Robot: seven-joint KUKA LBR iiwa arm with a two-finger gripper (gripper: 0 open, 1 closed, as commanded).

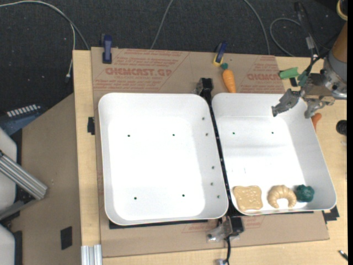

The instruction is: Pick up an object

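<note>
Three small items sit in a row along the near edge of the right bin (309, 142): a flat tan waffle/cracker-like piece (247, 197) w/ a bumpy top, nearest the divider betw. the bins; just beside it a curved golden-brown croissant (281, 195), horns pointing toward the near rim; then a small dark teal-green lump (304, 192), rounded & knobbly, exact kind too small to tell, near the bin's near-right corner. All three rest on the bin floor, close together but apart from the gripper. An orange carrot-shaped toy (229, 79) w/ a green tip lies outside the bins on the brown board (149, 70) behind them, just past the far rim. The left bin (157, 159) is white w/ small dark dots on its floor. The gripper (298, 98) hangs at the far-right corner area of the right bin, over its rim, well apart from the row of items; its grey fingers (282, 104) are spread apart w/ nothing betw. them. Red print on the board reads approx. "CHEMCAST GP", w/ smaller lines above & below too fine to read; similar red print repeats at the board's right. Blue clamps (107, 48) grip the board's far edge.
</note>
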